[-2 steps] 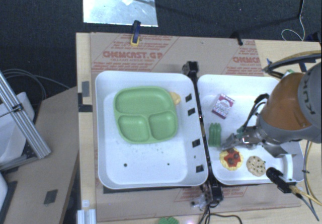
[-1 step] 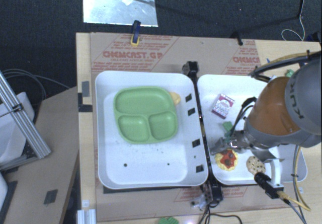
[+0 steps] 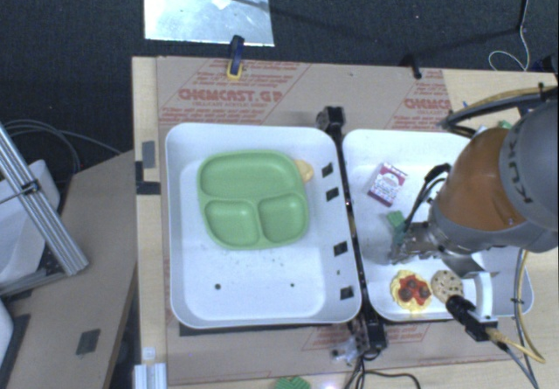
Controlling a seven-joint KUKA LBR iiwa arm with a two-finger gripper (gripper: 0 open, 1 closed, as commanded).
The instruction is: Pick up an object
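My gripper [image 3: 404,247] is down in the right bin [image 3: 419,144], near its left wall, under the grey and orange wrist. A small green object [image 3: 396,221] lies just above it, touching or almost touching the gripper. In front of the gripper lie a small round pizza toy [image 3: 411,288] and a chocolate-chip cookie [image 3: 445,283]. Farther back in the same bin rests a pink and white box [image 3: 387,184]. The arm hides the right part of this bin.
The left bin [image 3: 262,291] holds a green divided plate [image 3: 253,199] with a yellow piece [image 3: 303,170] at its far right corner. A black divider with clips [image 3: 342,204] runs between the bins. Cardboard [image 3: 288,90] lies under both.
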